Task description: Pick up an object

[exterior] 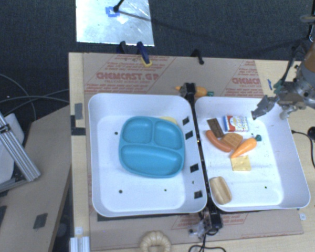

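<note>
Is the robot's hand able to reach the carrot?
Probably yes. The hand hovers over the right bin's upper right corner, and the carrot lies on top of the pile with nothing covering it. The cracker and cheese touching it might get bumped.

Arm reaches in from right (wrist low), gripper (273, 109) fingers spread apart, nothing between them.

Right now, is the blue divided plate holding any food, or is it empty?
Empty. The blue divided plate shows bare compartments in the left bin; the toy foods, such as the carrot, lie in the right bin.
</note>
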Available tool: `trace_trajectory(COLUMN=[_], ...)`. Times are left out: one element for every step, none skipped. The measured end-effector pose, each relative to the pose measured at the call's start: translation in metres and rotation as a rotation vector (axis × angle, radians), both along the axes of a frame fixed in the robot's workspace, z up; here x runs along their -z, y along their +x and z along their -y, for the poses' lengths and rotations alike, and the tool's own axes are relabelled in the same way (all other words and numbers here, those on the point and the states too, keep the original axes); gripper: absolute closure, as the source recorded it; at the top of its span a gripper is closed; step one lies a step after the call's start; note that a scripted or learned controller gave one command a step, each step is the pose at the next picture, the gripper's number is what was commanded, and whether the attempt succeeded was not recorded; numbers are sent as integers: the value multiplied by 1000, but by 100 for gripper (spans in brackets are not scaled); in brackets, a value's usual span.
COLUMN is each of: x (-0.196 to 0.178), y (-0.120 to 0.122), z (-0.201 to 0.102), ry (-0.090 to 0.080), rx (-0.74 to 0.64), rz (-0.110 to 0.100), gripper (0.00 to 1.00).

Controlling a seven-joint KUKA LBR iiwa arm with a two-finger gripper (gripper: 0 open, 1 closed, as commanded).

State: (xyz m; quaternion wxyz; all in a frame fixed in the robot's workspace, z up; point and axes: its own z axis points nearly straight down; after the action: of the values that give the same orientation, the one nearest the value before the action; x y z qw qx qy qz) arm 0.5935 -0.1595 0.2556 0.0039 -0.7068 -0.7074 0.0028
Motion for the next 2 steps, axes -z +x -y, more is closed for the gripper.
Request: trace_trajectory(x=[-6,53], y=[2,-5], z=[0,2], ry=[-2,-1], rx=[-2,0], rz=[11,7], gripper=[0,0])
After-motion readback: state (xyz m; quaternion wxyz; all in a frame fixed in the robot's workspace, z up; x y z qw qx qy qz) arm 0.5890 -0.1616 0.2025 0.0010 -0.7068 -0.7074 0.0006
